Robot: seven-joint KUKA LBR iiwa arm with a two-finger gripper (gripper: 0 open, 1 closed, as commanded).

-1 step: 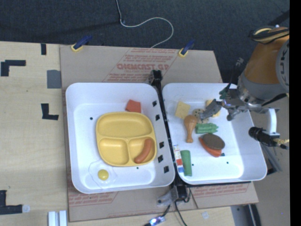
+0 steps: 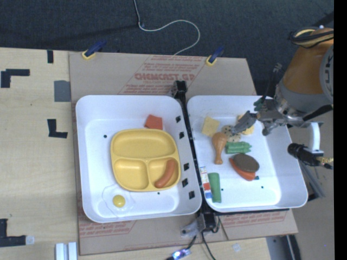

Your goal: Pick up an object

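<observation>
The right bin [image 2: 271, 196] holds several toy foods. A yellow cheese wedge [image 2: 210, 126] lies at its upper left and a tan chicken drumstick [image 2: 218, 145] just below it. A green vegetable piece [image 2: 238, 147] sits above a brown and red burger [image 2: 245, 166]. A green bottle [image 2: 214, 187] lies by the bin's left wall. My gripper [image 2: 240, 123] reaches in from the right, low over the upper middle of this bin. It is just above the green piece and beside a small speckled item [image 2: 226, 130]. A yellow piece [image 2: 249, 125] shows right by the gripper's tip.
The left bin [image 2: 89, 145] holds a yellow divided plate [image 2: 142, 156] with a sausage [image 2: 167, 173] in its lower right compartment. An orange block [image 2: 154, 122] lies above the plate and a small yellow round piece [image 2: 119, 201] lies below it. Black clips line the divider [image 2: 187, 145] between the bins.
</observation>
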